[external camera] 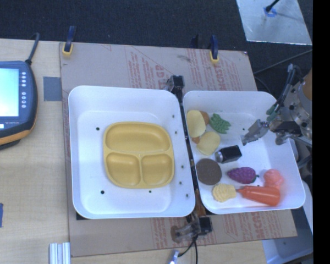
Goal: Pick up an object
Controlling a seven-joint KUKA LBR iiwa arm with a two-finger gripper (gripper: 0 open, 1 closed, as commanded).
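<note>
The right bin (247,100) holds several toy foods. Two pale yellow pieces (196,124) (209,143) lie at its left beside a green leafy piece (220,124). A black cylinder (229,154) lies in the middle. Along the front are a brown disc (209,171), purple grapes (242,175), a yellow ridged piece (224,192), an orange carrot (259,194) and a pink-red piece (273,177). My gripper (267,136) hangs over the bin's right half, open, with nothing between its fingers (253,133), to the right of the black cylinder.
The left bin (85,147) bears a yellow three-compartment tray (138,154). A handheld control pendant (8,100) lies on the bench at far left. Clamps (213,47) pin the cardboard sheet under the bins.
</note>
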